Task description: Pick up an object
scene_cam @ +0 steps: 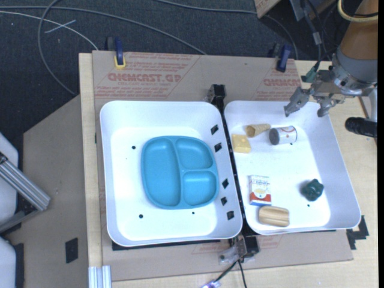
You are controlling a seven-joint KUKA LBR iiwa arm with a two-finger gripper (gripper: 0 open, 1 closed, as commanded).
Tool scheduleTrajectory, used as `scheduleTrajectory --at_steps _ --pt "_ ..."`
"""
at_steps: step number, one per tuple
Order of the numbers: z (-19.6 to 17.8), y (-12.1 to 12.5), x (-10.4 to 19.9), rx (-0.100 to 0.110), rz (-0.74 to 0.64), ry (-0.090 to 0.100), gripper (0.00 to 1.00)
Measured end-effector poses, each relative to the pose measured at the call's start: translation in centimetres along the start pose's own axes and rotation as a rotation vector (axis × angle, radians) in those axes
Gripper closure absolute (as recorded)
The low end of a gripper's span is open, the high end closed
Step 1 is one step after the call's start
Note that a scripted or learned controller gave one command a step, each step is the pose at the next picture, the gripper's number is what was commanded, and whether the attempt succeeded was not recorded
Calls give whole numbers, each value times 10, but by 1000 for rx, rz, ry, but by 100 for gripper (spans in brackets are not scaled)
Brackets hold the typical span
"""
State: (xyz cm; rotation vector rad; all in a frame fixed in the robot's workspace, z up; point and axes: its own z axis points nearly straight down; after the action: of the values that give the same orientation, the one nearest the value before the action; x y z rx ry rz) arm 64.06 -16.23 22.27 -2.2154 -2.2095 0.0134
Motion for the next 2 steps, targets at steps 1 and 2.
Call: scheduleTrajectory --at_steps 1,2 --pt "-10 2 1 -15 -3 -3 0" --pt "34 -3 1 -11 -3 -2 0"
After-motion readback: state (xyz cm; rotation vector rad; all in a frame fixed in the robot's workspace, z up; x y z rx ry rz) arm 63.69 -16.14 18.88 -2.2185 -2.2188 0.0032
